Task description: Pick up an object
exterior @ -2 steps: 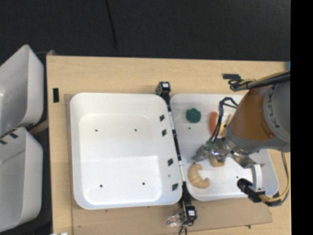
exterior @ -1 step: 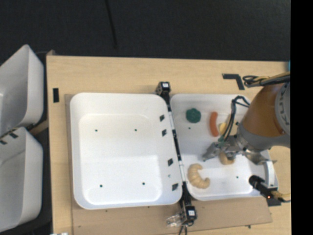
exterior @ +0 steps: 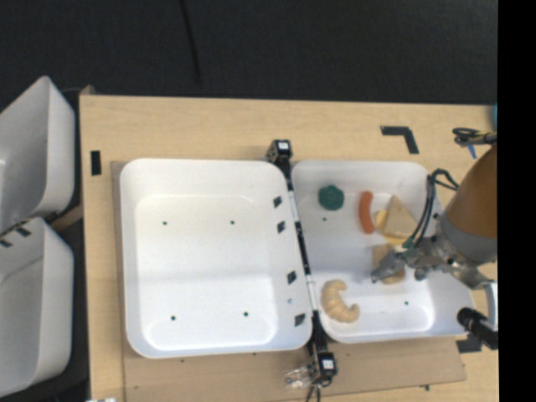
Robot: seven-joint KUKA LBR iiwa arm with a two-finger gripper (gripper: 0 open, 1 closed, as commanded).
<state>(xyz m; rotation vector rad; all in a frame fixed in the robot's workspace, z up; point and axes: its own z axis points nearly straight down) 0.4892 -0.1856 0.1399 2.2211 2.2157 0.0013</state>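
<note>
Landmark: we take the right bin (exterior: 335, 174) as our reference; it sits on the wooden bench (exterior: 209, 128), touching the left bin (exterior: 201, 254) along a hinged seam.
Green object: a small round green piece (exterior: 332, 197) lies in the right bin's upper left part, near the seam.
Orange-red stick: we see a short upright stick (exterior: 366, 212) just right of the green piece, near the bin's upper middle.
Yellow wedge: a pale cheese-like wedge (exterior: 397, 219) lies beside the stick, toward the bin's right side.
Croissant: a curved tan pastry shape (exterior: 340, 301) rests in the bin's lower left corner, close to the seam.
Tan block: a small brownish piece (exterior: 385, 255) lies near the bin's centre, right at the gripper; we cannot tell whether they touch.
Gripper: the gripper (exterior: 390, 269) hangs low over the bin's centre-right, below the wedge.
Jaws: we cannot tell whether they are spread or pressed together.
Arm: the orange band (exterior: 479, 199) stands over the bin's right rim.
</note>
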